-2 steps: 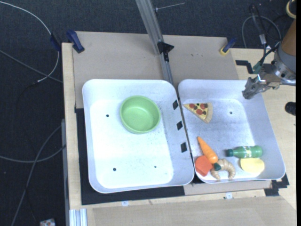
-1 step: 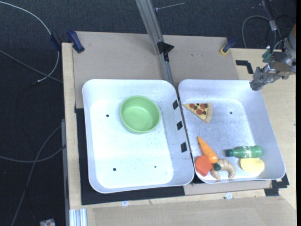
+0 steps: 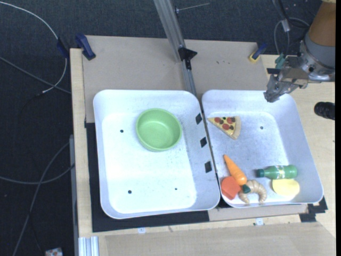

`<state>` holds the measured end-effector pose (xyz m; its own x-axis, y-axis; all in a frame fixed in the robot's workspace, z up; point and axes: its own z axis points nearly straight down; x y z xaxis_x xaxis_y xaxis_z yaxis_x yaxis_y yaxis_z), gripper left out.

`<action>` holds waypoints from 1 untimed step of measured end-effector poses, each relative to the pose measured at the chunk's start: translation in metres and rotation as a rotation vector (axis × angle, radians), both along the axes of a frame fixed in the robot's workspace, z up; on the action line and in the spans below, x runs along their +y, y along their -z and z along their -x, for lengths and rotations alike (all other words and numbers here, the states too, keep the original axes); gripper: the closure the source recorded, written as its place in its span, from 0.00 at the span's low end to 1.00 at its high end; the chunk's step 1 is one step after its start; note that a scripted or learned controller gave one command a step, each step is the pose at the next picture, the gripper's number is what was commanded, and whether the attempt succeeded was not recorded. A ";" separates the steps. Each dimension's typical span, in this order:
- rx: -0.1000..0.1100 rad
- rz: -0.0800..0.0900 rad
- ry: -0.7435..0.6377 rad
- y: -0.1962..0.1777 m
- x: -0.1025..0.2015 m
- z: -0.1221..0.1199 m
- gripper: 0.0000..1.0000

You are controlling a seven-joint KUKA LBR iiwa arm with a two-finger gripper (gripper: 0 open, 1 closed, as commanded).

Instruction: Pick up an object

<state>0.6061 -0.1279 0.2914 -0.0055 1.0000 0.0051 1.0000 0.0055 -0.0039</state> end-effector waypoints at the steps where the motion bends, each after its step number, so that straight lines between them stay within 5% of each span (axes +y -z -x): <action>1: 0.007 -0.002 -0.001 0.016 0.062 -0.002 1.00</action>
